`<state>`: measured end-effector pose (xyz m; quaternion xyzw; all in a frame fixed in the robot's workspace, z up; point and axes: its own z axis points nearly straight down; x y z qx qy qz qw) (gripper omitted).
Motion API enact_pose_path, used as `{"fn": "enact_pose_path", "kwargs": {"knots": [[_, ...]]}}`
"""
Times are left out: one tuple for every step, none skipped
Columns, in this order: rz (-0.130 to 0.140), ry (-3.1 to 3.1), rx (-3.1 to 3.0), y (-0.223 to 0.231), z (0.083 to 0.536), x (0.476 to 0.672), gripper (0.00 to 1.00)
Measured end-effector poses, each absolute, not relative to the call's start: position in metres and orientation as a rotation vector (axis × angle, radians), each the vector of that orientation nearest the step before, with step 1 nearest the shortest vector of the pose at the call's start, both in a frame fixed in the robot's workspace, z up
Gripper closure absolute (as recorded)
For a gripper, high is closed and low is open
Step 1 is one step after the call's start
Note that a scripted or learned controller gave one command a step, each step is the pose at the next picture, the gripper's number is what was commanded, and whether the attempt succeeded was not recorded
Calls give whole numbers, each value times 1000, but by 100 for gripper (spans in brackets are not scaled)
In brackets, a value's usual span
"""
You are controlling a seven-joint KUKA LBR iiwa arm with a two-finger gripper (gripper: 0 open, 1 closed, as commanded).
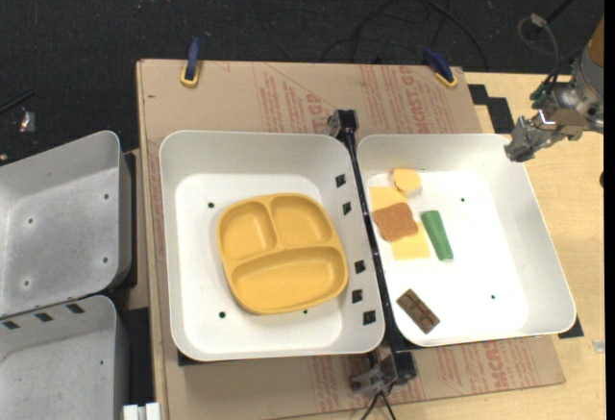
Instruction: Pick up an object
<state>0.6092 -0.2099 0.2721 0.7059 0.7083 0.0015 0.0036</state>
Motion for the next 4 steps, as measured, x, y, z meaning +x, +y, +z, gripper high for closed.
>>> {"fn": "enact_pose_path", "kwargs": {"knots": [[3, 2228, 2214, -156, 278, 615, 100], [0, 2231, 2214, -104, 261, 624, 100], [0, 2230, 2215, -51, 246, 624, 100], [3, 2230, 2212, 4, 253, 628, 100]]}}
